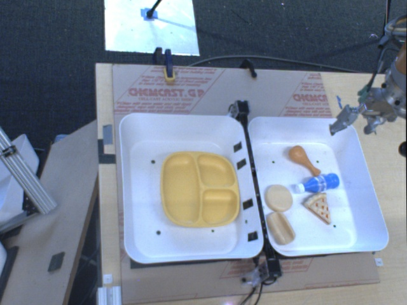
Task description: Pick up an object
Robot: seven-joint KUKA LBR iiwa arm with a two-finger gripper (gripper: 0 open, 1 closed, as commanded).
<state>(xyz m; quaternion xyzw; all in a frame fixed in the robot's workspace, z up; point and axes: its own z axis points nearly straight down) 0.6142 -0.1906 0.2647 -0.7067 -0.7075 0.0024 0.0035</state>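
The right bin [362, 189] holds a blue bottle [318, 183] near its middle. A wooden drumstick [304, 159] lies just behind the bottle, a pizza slice [318, 208] just in front, and a round cookie [278, 197] and a bread roll [280, 227] to its left. The gripper [356, 121] hovers above the bin's far right corner, its jaws spread apart and holding nothing. A yellow divided plate [198, 189] sits in the left bin [137, 189].

Blue bottle [317, 184] — flat, right bin [365, 170]
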